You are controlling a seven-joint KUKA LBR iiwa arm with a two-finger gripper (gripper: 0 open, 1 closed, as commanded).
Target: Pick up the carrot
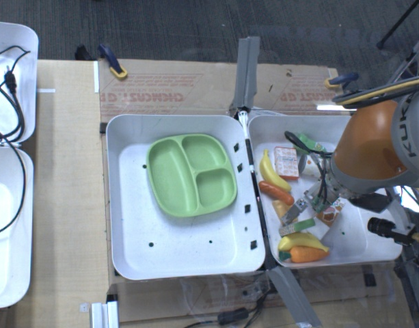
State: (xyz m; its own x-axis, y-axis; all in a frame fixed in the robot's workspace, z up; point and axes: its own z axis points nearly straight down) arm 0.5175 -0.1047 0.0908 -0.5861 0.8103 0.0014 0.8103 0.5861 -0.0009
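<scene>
The carrot (307,254) is orange with a green stub at its left end. It lies along the front wall of the right bin (373,251), just below a yellow banana-like piece (301,241). My gripper (298,214) hangs low over the middle of the right bin, a short way behind the carrot and apart from it. It points toward the bin's left wall. A second orange-red elongated piece (276,191) lies to the gripper's left. The arm's orange band (373,142) covers the bin's right half.
A yellow banana (272,171), a red and white packet (286,161) and a green item (307,142) sit at the back of the right bin. A small red-brown item (329,214) lies beside the gripper. The left bin (127,238) holds a green divided plate (193,175).
</scene>
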